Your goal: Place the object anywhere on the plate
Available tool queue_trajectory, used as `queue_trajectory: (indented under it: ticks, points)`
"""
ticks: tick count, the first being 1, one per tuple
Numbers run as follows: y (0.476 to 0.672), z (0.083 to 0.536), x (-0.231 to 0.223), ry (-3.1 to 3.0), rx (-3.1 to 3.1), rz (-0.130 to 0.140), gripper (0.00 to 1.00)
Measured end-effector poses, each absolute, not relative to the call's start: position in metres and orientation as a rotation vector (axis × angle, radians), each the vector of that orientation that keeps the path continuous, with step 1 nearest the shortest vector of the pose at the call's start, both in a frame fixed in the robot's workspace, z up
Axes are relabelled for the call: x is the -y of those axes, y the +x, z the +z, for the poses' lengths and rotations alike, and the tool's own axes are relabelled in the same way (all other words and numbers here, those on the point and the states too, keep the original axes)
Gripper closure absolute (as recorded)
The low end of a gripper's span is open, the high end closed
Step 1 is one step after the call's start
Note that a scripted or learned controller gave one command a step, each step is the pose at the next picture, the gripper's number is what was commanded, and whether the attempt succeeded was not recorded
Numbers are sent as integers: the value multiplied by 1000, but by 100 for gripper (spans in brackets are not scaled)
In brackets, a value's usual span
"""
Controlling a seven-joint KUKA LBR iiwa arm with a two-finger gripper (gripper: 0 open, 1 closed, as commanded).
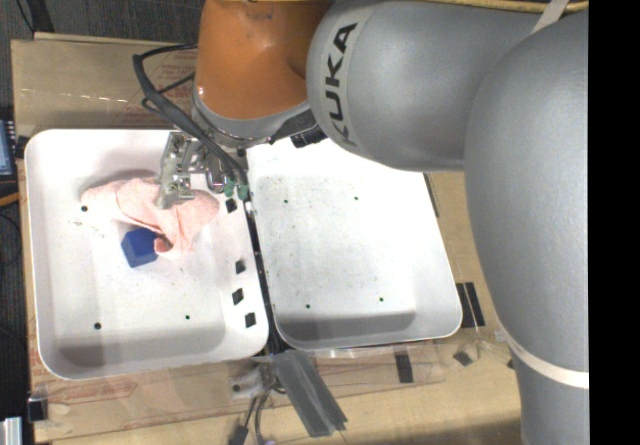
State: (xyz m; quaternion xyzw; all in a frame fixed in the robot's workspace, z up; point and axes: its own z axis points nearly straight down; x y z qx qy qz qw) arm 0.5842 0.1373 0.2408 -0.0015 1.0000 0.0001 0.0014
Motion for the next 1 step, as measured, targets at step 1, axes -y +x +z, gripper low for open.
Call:
queue_trajectory:
  ticks: [1]
  points:
    - [586, 232, -186, -10, -3140, 0, 100]
